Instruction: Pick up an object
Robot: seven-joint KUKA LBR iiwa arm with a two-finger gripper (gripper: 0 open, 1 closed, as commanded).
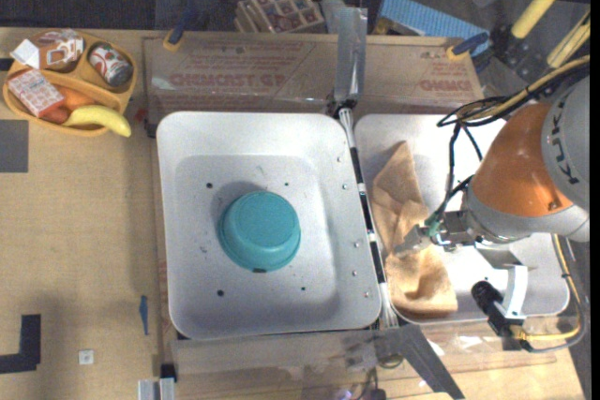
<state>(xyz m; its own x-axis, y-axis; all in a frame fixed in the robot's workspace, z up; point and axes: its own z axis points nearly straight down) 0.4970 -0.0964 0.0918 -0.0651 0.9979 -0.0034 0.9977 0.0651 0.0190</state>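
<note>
Cloth [405,229], tan and crumpled, is spread in the right bin [553,295], directly beneath and leftward of the gripper [419,239], its long axis running from far to near. A teal bowl [261,230] is seen well left, in the left bin [187,164]. The gripper's state cannot be told.
</note>
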